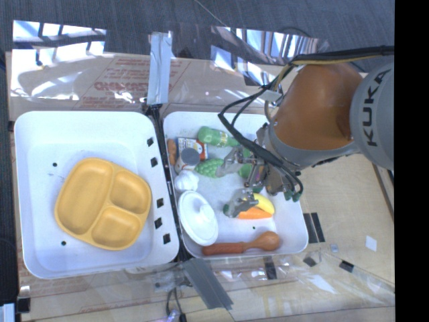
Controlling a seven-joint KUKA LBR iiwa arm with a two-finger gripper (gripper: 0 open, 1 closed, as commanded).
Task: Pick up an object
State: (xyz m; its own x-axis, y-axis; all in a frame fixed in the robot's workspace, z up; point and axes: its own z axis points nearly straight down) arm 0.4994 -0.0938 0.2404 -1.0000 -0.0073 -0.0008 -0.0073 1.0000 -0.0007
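Two bins [27, 180]; one yellow tray [102, 202], one wooden spoon [242, 244].

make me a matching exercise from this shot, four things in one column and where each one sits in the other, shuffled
Things:
1. yellow divided plate
2. wooden spoon
3. white bowl
4. green bottle

Places:
A. far side of the right bin
B. along the near edge of the right bin
C. in the left bin
D. near-left part of the right bin, beside the divider

Pairs: 1-C, 2-B, 3-D, 4-A
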